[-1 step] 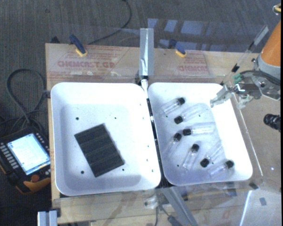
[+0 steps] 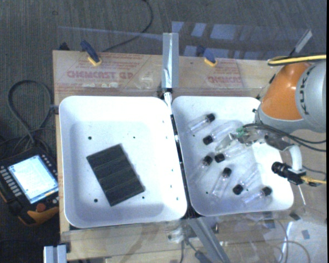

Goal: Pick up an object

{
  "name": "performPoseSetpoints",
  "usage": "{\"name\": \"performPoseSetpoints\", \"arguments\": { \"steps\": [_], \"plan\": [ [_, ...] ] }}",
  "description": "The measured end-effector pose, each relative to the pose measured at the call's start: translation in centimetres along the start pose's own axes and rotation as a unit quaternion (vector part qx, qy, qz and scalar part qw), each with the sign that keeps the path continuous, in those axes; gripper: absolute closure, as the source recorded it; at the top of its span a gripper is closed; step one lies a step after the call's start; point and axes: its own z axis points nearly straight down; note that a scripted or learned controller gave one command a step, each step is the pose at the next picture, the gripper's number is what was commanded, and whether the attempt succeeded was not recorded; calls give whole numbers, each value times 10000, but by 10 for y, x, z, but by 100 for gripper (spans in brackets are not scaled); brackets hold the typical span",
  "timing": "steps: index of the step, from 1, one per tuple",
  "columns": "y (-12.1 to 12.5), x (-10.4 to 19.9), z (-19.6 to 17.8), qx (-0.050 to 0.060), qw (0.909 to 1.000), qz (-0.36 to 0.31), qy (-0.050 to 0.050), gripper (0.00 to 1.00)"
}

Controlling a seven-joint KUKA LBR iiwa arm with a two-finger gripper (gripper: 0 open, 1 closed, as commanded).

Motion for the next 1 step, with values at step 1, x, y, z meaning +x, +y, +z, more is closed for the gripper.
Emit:
{"name": "performPoseSetpoints", "arguments": {
  "steps": [1],
  "plan": [
    [58,38,6,-36,9999,-147,-26,0]
  ]
}}
